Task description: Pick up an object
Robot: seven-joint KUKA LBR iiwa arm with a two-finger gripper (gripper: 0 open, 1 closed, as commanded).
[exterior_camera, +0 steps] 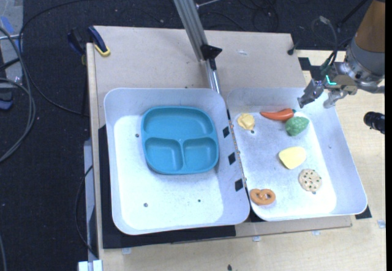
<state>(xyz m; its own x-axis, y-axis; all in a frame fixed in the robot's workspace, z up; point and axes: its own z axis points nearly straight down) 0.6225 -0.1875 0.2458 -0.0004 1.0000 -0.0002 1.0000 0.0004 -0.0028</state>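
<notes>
My gripper (318, 97) hangs open over the far right edge of the right bin (343, 159), with nothing between its fingers. Just left of it lies a red-orange chili pepper (277, 114), and a green broccoli piece (296, 126) sits below that. A small yellow piece (246, 122) rests near the bin's left wall. Further toward the front lie a yellow lemon-like piece (292, 157), a spotted cookie (310, 180) and an orange pretzel (263, 197).
The left bin (122, 202) holds a blue divided plate (180, 140). A grey metal pole (187, 10) slants down from the back to the seam between the bins. Black clips mark the shared wall (233, 150).
</notes>
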